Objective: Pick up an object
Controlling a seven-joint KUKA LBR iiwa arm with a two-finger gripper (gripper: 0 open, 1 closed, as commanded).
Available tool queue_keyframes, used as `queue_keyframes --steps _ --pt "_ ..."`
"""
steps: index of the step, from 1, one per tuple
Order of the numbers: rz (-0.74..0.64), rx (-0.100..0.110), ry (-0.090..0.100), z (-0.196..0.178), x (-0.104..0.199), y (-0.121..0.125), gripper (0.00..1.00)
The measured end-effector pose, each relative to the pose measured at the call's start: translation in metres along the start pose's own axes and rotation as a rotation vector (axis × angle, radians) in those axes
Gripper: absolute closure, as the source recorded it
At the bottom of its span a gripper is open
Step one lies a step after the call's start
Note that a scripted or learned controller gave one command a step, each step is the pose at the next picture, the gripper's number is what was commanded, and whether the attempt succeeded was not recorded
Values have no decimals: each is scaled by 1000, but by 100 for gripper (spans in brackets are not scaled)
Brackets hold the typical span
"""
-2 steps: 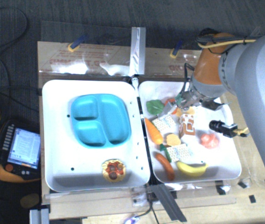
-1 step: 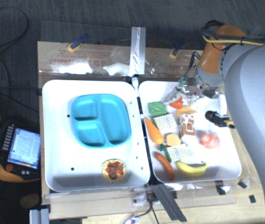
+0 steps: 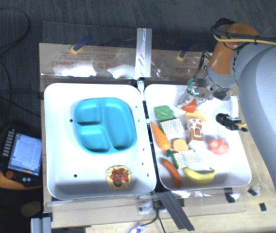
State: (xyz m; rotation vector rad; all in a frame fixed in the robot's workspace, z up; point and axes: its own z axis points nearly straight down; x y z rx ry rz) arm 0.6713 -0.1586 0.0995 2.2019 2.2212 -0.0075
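1. Looking down from the camera view, two white bins sit side by side on the bench: the left bin [image 3: 55, 144] and the right bin [image 3: 235, 171].
2. The left bin holds a blue tray [image 3: 104, 124] with three parts, and a small round pizza toy [image 3: 118, 176] near its front edge.
3. The right bin holds many toy foods close together.
4. A green leafy toy [image 3: 163, 112] lies near the top, with a checkered block [image 3: 172, 126] just below it.
5. An orange carrot [image 3: 160, 136] lies along the left wall of that bin.
6. A red sausage [image 3: 171, 172] and a yellow banana [image 3: 199, 174] lie near the front.
7. A red tomato [image 3: 218, 146] sits toward the right side, apart from the pile.
8. A small carton [image 3: 195, 130] stands in the middle of the pile.
9. The grey arm [image 3: 259, 91] comes in from the right, with its orange band [image 3: 223, 57] above the wrist.
10. The gripper [image 3: 196, 93] hangs low over the back of the right bin, just above a small red and orange piece [image 3: 190, 106].
11. Its fingers are too blurry to see, so I cannot tell if they are spread or pinching anything.
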Motion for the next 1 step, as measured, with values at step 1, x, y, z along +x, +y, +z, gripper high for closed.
queue_keyframes --steps 1 --pt "-108 7 7 -74 40 -18 100"
